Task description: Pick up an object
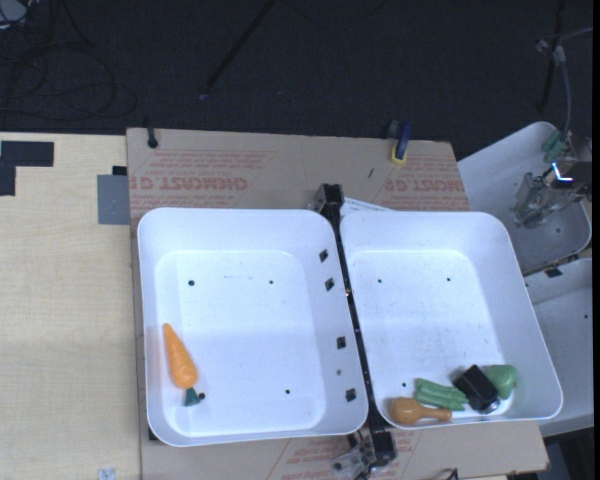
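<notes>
An orange toy carrot with a small green top lies near the left wall of the left bin. In the near right corner of the right bin several things are bunched together: a green pod-like piece, a black block, a green rounded piece and an orange-yellow pear shape. A grey metal assembly that looks like my gripper hangs at the far right, outside the right bin beyond its far right corner, well away from all the objects.
Both bins rest on a brown cardboard sheet over a light wood bench. A black divider strip runs between the bins. A grey plate lies past the right bin. Dark floor with cables lies behind.
</notes>
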